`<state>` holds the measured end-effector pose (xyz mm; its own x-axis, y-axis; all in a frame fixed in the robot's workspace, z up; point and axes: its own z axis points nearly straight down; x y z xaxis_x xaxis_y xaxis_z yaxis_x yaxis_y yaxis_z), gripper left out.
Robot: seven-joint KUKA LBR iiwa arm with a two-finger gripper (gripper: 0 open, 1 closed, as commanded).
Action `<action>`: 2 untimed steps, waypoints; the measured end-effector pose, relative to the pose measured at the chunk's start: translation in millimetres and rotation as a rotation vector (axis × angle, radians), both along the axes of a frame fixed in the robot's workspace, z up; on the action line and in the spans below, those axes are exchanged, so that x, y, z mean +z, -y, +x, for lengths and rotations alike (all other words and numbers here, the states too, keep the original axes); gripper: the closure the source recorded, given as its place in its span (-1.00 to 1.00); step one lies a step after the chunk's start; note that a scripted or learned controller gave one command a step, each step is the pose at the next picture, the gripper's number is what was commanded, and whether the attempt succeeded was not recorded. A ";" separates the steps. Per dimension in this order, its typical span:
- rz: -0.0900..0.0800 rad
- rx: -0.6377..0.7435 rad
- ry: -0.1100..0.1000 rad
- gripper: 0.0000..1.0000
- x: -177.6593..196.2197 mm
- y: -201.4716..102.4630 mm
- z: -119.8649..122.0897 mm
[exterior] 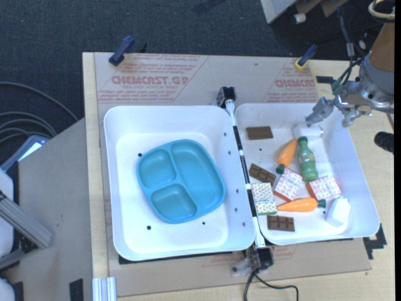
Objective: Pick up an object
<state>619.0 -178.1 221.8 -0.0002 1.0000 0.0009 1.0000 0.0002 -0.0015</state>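
Note:
My gripper (pixel 330 114) hangs over the far right part of the right bin (pixel 357 168), open, with nothing between its fingers. Just below and left of it, a green bottle (pixel 306 159) lies next to a small orange carrot (pixel 286 152). Further toward the front lie a longer carrot (pixel 301 204), several patterned square packets (pixel 289 184), and a white block (pixel 338 211). Three brown chocolate bars sit in the same bin, at the far left (pixel 259 132), the middle left (pixel 262 173) and the near edge (pixel 281 222).
The left bin (pixel 122 168) holds a blue divided plate (pixel 180 180). A black clamp (pixel 227 95) sits where the bins meet at the far side. Blue clips (pixel 121 50) hold the brown board under the bins. Cables trail at the left.

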 end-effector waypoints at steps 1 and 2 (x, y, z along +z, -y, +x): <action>0.000 0.000 0.001 -1.00 -137.2 -29.7 -4.4; 0.001 0.001 -0.002 -1.00 -137.4 -87.6 -32.1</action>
